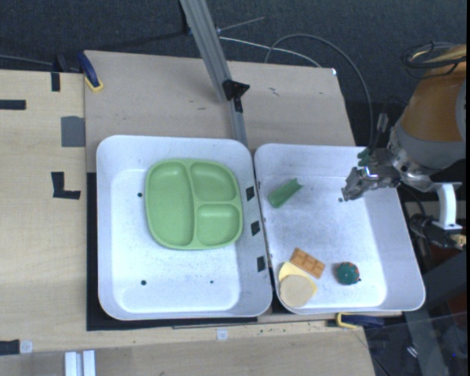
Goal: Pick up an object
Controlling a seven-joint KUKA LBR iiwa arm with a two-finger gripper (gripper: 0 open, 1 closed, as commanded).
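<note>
Light green divided plate (193, 203), darker green block (283, 193), orange waffle (307, 262), white bins (121, 288).

the arm (435, 116) reaches in from the right — its hand (354, 188) angled down and leftward.

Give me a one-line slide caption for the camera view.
Gripper hovers over the right bin holding toy foods; green divided plate sits in the left bin.

A green block (283, 193) lies tilted in the right bin's upper left. A waffle piece (307, 262), a cream disc (297, 290) and a teal ball (346, 273) sit near its front edge.
</note>
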